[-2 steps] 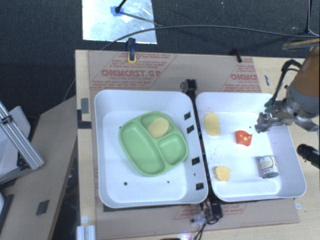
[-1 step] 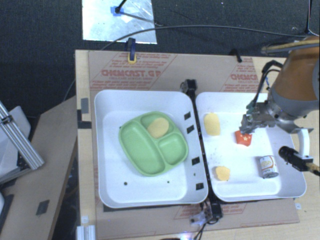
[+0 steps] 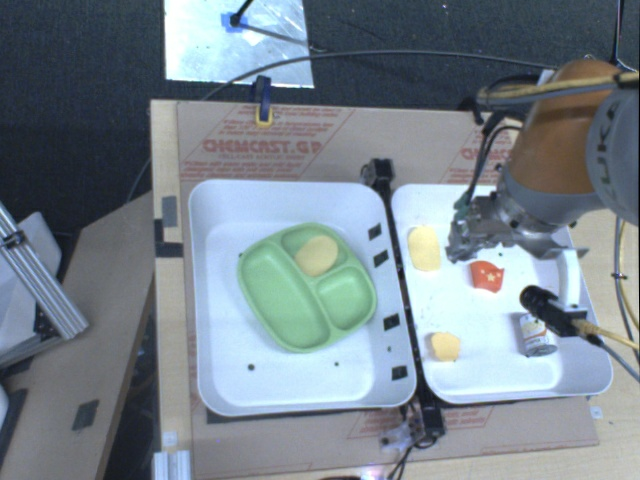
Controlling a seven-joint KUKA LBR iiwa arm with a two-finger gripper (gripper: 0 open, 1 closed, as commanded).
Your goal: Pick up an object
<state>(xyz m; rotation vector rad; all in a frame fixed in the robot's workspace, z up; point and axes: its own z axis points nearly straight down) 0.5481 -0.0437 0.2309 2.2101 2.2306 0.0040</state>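
Two shallow white bins side by side on a brown board (image 3: 290, 143) with red letters.

Left bin (image 3: 215, 268) holding a green plate (image 3: 262, 303) with three parts, turned at a slant on the white floor; in the plate's top small part, a pale yellow lump (image 3: 318, 255), roundish, sitting inside the green walls.

Right bin (image 3: 490, 373) holding four loose things, all lying apart from each other:
- a yellow block (image 3: 425, 248) near the top left, close to the wall between the bins;
- a red piece (image 3: 487, 275) near the middle;
- a small yellow chunk (image 3: 445, 346) lower down, near the front left;
- a little can (image 3: 537, 338) with a pale label, standing up by the right side.

Grey arm (image 3: 560, 158) with an orange band reaching in from the right, over the right bin; gripper (image 3: 465, 243) dark, pointing down, between the yellow block and the red piece, just up and left of the red piece; cannot tell how far open; cannot tell whether touching the bin floor; no thing seen held in it. Red piece and yellow block both flat on the white floor, the two things nearest the gripper.

At the board's far edge, a blue clamp (image 3: 262, 96); behind that, a shiny sheet (image 3: 235, 28) on the dark ground.
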